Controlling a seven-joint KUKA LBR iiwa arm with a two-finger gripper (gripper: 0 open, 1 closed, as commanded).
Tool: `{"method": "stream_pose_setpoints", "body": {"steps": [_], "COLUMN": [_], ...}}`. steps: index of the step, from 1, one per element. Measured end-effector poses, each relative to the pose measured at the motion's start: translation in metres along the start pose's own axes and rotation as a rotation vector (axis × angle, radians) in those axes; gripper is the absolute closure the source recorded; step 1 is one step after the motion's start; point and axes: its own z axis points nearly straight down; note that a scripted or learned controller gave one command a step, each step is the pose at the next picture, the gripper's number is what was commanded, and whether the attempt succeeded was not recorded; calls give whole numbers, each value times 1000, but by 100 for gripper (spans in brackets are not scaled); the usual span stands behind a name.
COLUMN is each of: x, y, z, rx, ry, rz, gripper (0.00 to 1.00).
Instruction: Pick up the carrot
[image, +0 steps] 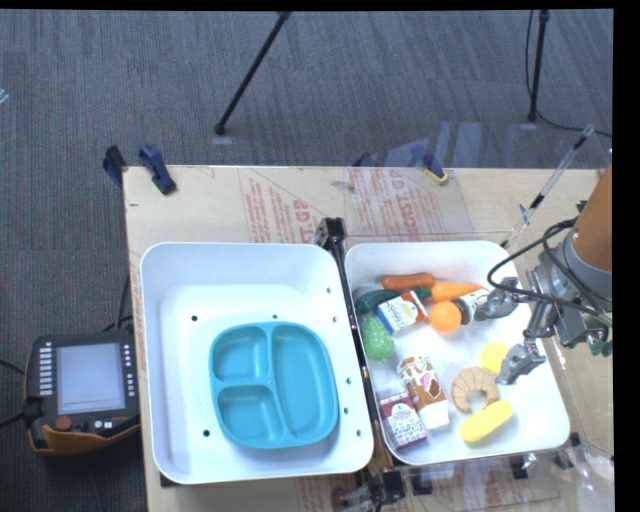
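Note:
The carrot (457, 291), orange with a green end, lies near the back of the right bin (553, 425). It sits just behind an orange ball (445, 316). My gripper (508, 333) reaches in from the right and hangs low over the bin's right side, open. One finger (493, 304) is close to the carrot's right tip; the other finger (520, 362) is beside a yellow lemon (492, 355). Nothing is held between them.
The right bin also holds a red-orange sausage (408, 282), a green vegetable (377, 340), a small carton (398, 313), a bottle (424, 383), a croissant (472, 388), a yellow banana (486, 421) and a red box (403, 421). A blue divided plate (272, 385) lies in the left bin (165, 300).

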Motion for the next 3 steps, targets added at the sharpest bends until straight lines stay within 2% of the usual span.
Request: {"method": "stream_pose_setpoints", "body": {"steps": [1, 2, 3], "x": [-70, -119, -30], "y": [-31, -38, -41], "z": [137, 172, 172], "rx": [1, 1, 2], "ry": [-11, 2, 1], "rz": [223, 570, 681], "gripper": [0, 0, 0]}}
